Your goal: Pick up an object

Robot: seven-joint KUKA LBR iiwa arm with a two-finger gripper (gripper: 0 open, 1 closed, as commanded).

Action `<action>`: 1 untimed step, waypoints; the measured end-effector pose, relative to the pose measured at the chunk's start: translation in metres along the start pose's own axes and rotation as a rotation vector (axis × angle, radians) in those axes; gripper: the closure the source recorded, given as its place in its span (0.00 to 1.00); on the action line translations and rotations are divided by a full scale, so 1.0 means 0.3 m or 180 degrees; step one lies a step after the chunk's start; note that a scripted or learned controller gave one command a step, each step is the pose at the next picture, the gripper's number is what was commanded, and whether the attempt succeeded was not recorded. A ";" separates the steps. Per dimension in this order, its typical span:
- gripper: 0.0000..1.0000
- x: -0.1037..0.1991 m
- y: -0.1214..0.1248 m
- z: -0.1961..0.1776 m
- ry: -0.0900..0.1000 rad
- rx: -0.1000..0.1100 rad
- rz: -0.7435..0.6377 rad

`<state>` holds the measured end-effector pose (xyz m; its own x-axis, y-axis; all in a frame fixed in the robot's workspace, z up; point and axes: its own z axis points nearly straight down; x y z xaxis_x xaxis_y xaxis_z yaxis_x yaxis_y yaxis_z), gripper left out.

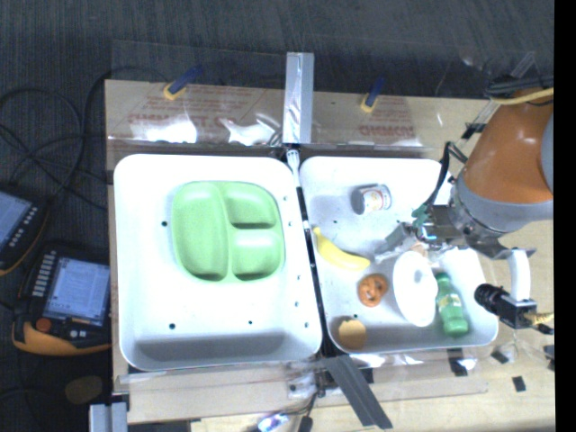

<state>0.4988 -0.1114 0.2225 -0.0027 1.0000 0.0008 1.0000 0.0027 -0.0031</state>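
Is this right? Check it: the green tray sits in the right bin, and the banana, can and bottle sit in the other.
Not quite. The camera view shows the green tray in the left bin, not the right. The banana, can and bottle do sit in the other bin, the right one.

Wooden bench (423, 115) — two white bins (144, 331) side by side.

At the frame's right edge, the grey and orange arm (513, 165) is cut off. Its gripper (407, 237) is too blurred to make out the fingers. The small can (370, 198) bears an unreadable label. At far left, a dark device (13, 230) is cropped.
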 end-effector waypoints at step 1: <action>0.00 0.085 0.331 0.100 0.0001 0.0000 -0.0175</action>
<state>0.5980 -0.0856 0.1922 -0.0577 0.9983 0.0012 0.9983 0.0577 -0.0030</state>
